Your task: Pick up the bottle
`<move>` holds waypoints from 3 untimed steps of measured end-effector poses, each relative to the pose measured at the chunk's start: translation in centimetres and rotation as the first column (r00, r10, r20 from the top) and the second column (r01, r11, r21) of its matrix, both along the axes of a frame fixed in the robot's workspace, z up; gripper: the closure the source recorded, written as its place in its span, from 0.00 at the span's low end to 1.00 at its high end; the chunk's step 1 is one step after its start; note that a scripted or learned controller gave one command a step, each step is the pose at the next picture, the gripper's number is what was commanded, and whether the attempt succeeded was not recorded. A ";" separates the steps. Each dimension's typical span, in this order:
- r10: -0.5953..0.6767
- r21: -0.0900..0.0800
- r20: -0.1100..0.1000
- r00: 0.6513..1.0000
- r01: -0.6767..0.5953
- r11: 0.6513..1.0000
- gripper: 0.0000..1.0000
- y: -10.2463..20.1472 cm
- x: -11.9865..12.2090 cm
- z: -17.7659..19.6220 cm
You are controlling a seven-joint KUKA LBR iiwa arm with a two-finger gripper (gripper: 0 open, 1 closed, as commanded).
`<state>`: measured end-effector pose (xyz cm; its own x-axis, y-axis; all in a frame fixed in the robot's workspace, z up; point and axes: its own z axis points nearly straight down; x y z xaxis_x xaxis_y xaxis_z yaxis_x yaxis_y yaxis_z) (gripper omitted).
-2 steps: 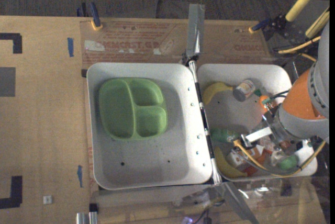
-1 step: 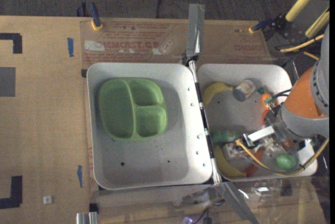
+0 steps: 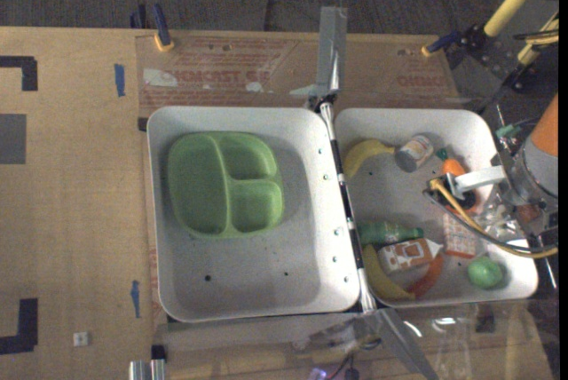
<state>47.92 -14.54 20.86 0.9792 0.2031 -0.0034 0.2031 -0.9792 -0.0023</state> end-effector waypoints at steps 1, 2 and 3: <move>0.030 -0.001 0.001 1.000 -0.030 1.000 1.00 1.2 4.8 9.2; 0.000 -0.001 0.002 1.000 0.000 1.000 1.00 -0.9 10.3 11.3; 0.017 0.001 -0.001 1.000 -0.017 1.000 1.00 -4.3 8.1 11.9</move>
